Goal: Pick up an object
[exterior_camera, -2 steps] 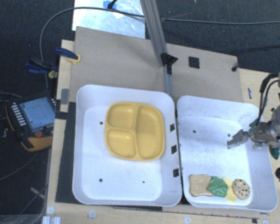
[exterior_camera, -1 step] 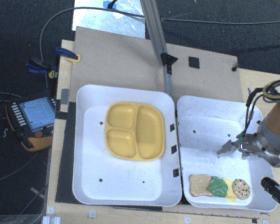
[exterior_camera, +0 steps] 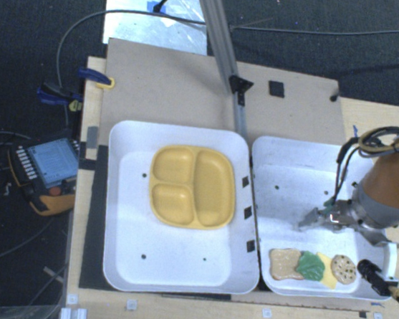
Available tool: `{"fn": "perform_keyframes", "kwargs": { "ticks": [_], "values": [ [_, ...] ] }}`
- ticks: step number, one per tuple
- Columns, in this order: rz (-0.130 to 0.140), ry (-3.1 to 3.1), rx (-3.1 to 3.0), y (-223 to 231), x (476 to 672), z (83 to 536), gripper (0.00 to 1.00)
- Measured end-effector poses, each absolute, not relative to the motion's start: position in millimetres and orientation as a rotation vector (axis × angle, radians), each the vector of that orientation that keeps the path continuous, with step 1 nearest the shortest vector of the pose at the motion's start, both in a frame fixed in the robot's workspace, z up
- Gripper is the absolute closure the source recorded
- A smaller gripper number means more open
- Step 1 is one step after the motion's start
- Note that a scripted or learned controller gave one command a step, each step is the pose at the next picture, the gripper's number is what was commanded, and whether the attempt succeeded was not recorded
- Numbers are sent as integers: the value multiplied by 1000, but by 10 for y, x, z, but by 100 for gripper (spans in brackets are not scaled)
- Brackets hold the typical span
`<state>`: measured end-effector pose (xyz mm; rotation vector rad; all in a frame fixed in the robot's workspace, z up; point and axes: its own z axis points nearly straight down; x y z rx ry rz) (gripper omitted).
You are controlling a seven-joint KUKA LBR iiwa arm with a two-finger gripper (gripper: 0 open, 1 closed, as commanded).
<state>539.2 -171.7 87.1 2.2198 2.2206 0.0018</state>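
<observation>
My claw [exterior_camera: 320, 219] hangs in the right bin [exterior_camera: 285, 166], grip state unclear, above the toast [exterior_camera: 284, 264], leaf [exterior_camera: 310, 265] and cookie [exterior_camera: 343, 268] at lower right; crowding risks a missed pick.

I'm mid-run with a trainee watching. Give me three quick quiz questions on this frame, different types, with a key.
1. True or false: the yellow divided plate lies in the right bin.
2. Multiple choice: the food items, a cookie, a green leafy piece and a toast slice, lie along which edge of the right bin? A) far edge B) near edge C) left edge
3. Fill in: the gripper is above the ___ bin.

Key: 1 false, it lies in the left bin. 2 B. 3 right.
</observation>
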Motion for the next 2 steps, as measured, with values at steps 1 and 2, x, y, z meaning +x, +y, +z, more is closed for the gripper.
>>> {"fn": "perform_keyframes", "kwargs": {
  "ticks": [1,2],
  "values": [
    [4,2216,2216,-1727,5407,1006,100],
    [4,2220,2215,-1767,5375,1633,100]
  ]
}}
